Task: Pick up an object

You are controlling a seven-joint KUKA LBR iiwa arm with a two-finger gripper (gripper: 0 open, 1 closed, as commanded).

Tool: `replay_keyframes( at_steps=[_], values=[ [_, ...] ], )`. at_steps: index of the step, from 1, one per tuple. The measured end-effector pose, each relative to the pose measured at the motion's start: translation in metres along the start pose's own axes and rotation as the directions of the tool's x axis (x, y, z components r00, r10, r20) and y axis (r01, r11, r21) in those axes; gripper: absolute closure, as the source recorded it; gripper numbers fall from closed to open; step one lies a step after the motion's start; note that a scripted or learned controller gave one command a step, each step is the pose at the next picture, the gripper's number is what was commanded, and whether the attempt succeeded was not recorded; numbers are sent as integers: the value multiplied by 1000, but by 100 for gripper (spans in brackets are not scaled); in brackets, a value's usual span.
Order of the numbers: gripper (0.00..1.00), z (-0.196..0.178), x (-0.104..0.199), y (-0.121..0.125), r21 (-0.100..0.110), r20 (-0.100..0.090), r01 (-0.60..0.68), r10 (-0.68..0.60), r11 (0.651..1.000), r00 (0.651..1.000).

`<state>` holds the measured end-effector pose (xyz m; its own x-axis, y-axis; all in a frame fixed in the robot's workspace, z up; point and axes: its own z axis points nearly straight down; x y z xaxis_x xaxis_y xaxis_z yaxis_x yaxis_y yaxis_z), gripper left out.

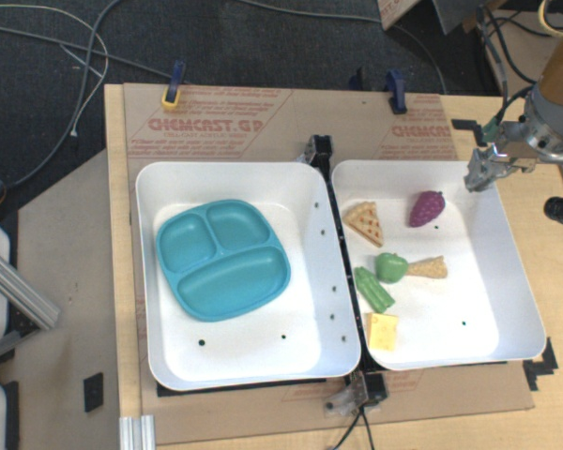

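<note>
Claw [477, 178] of the grey arm hovers at about two o'clock over the right bin [507, 279], near its upper right rim. It is small and blurred here, so I cannot tell whether it is apart or together; nothing visibly sits in it.

Toy foods lie in the right bin, none yet lifted. A purple grape bunch [426, 207] is nearest the claw, toward nine o'clock from it. A pizza slice [364, 222] lies at ten o'clock in the bin. Near the centre, a green round piece [390, 267] touches a tan cone-like piece [428, 268]. A green pod [374, 291] and a yellow cheese block [383, 331] lie toward seven o'clock.

The grapes seem the best target: they stand apart from the rest, so coming straight down over them should avoid nudging neighbours.

The left bin [169, 345] holds a teal divided plate [224, 259]. Both bins rest on a cardboard sheet [235, 111] clamped to the counter, with dark carpet [56, 111] and loose cables [84, 45] beyond.
</note>
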<state>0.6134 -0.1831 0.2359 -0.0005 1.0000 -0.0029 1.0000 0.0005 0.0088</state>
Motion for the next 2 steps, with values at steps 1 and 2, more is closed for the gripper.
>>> replay_keyframes(
  at_steps=[1, 2],
  values=[
    [100, -50, 0, 2, 1, -1, 1, -1, 1000, 1000],
    [100, -33, 52, 0, 12, -6, 5, -5, 1000, 1000]
  ],
)
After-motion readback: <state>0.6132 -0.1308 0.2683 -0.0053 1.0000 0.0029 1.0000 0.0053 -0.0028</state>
